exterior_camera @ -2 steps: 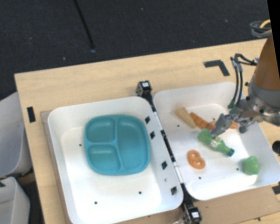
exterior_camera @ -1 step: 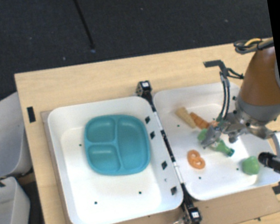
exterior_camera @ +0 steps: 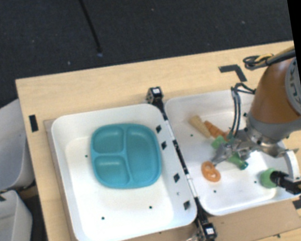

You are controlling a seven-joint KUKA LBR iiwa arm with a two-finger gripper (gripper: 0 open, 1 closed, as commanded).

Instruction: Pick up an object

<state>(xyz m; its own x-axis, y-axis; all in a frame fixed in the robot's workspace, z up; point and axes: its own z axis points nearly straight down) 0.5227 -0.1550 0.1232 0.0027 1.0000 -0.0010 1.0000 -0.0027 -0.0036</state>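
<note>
My gripper (exterior_camera: 231, 152) hangs low over the middle of the right bin (exterior_camera: 233, 203), with the arm reaching in from the right. Small green pieces (exterior_camera: 219, 143) show right at the gripper, one on its left and another (exterior_camera: 241, 161) just below it; whether either is held is unclear. A tan stick (exterior_camera: 198, 124) and an orange carrot-like piece (exterior_camera: 214, 130) lie just up and left of the gripper. An orange ring-shaped thing (exterior_camera: 210, 172) rests below and left of it.
A teal divided plate (exterior_camera: 126, 154) lies in the left bin (exterior_camera: 88, 225). A round green thing (exterior_camera: 266, 179) sits near the right bin's front right corner. The ridge between the bins (exterior_camera: 178, 158) runs close to the gripper's left.
</note>
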